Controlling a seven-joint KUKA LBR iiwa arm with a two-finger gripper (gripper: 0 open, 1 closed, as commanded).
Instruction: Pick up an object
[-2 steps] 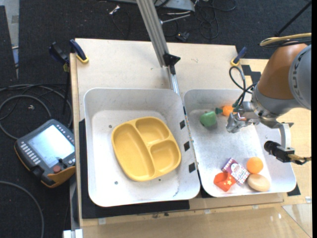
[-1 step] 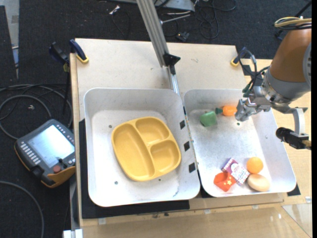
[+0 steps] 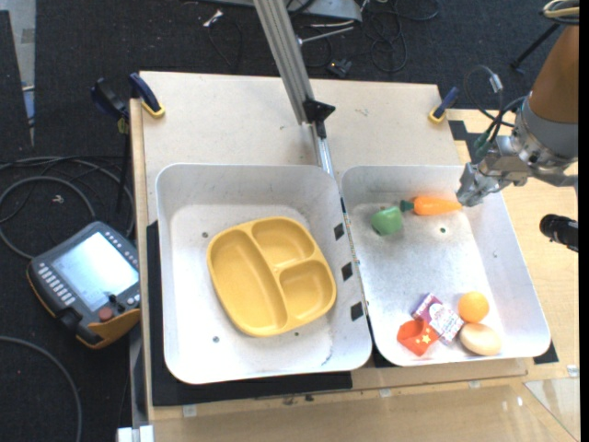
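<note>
Carrot [image 3: 435, 205], orange and tapered, lies at the far edge of the right bin [image 3: 515, 274], on a pale wooden bench [image 3: 239, 118] above dark, cable-strewn floor. The gripper [image 3: 469, 194] hangs just beside it; perhaps touching, hard to tell. The left bin [image 3: 175, 247] holds a yellow divided plate [image 3: 271, 274].

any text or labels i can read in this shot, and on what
None can be read.
Small packet in the right bin: pink and white print, too small and blurred to read.
Red packet beside it: a yellow mark, not legible.
Teach pendant on the floor at left: its screen is lit, but nothing on it is readable.
</note>
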